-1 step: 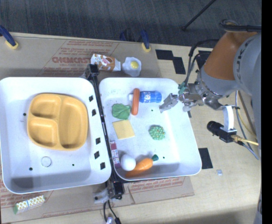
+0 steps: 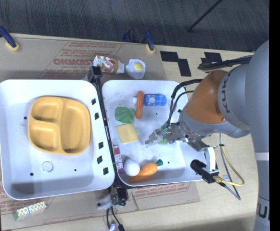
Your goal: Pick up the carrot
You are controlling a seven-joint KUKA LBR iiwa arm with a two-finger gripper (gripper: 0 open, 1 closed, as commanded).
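The carrot is orange with a green stub at its right end. It lies along the front wall of the right bin, touching a white egg on its left. My gripper hangs over the right-middle of that bin, up and to the right of the carrot and apart from it. The grey arm with its orange band reaches in from the right behind the gripper.
The right bin also holds a yellow cheese slice, a green leaf, a hot dog and a blue can. A yellow divided plate sits in the left bin. A fried-egg toy lies behind the bins.
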